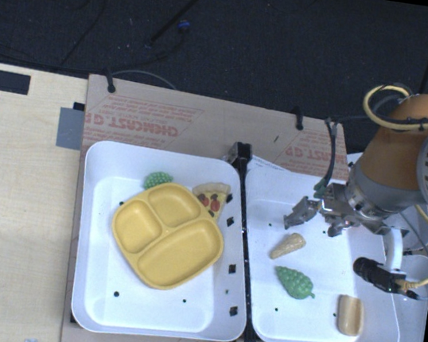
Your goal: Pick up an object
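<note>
Camera view: grey two-finger gripper (321, 217) is seen in the right white plastic bin (380, 341), fingers spread, nothing held. A cream cone-shaped toy (287, 245) lies just below, apart. A bumpy green grape bunch (295, 282) and tan bread piece (350, 315) lie nearby.

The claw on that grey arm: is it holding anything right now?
Gripper: open, holding nothing, poised above the pale cone-shaped toy food in the right white bin.
</note>
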Robot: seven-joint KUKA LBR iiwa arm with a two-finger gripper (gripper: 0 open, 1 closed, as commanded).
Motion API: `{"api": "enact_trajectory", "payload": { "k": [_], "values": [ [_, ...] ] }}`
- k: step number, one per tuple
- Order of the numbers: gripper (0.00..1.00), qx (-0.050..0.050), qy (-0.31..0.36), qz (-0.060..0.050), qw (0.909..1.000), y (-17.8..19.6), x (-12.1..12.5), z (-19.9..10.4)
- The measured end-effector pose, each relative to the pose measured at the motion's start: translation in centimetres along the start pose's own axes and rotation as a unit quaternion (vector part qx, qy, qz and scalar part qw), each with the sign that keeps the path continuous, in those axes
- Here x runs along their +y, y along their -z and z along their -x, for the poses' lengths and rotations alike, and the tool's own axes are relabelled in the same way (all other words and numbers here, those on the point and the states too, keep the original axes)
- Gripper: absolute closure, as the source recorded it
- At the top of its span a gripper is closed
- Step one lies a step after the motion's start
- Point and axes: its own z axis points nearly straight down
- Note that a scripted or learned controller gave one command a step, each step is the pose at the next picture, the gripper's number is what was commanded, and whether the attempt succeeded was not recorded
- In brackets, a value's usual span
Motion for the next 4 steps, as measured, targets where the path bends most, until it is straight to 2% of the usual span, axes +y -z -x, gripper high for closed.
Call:
{"api": "enact_trajectory", "payload": {
  "k": [1, 2, 3, 4],
  "values": [
    [0.00, -0.001, 0.001, 0.006, 1.0000, 0.7, 0.3, 0.0],
    [0.00, -0.001, 0.001, 0.004, 1.0000, -3.6, 0.4, 0.0],
    [0.00, 0.000, 0.000, 0.004, 1.0000, -10.0, 0.5, -0.4],
    [0.00, 0.000, -0.001, 0.006, 1.0000, -10.3, 0.5, -0.4]
  ]
}}
